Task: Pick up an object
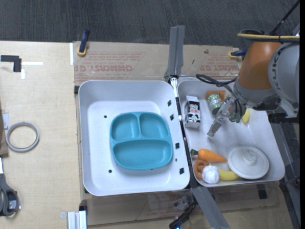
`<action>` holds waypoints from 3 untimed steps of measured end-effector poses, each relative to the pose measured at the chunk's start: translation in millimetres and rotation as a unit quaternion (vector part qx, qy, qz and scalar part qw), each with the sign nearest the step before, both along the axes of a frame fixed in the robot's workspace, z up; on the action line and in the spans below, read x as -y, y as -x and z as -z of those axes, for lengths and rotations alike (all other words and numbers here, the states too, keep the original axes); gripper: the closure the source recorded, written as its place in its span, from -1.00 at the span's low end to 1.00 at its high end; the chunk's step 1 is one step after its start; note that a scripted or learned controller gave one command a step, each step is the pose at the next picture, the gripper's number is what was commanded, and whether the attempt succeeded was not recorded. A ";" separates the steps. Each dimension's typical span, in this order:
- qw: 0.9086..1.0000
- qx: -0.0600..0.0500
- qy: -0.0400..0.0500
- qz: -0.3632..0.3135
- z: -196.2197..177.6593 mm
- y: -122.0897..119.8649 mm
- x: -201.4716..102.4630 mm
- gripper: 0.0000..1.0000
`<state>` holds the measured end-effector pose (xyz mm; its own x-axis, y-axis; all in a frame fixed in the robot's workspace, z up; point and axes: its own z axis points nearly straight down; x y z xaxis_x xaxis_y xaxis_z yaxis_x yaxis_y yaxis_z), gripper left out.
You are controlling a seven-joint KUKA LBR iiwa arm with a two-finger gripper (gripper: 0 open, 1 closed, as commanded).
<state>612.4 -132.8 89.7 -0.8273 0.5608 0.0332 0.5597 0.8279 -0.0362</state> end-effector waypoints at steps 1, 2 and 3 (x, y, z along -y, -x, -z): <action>0.997 0.025 -0.003 0.067 -3.1 11.3 68.8 -1.00; 0.987 0.026 -0.001 0.156 -2.6 -24.7 16.5 -1.00; 0.986 0.026 -0.001 0.166 -3.2 -34.3 25.9 -1.00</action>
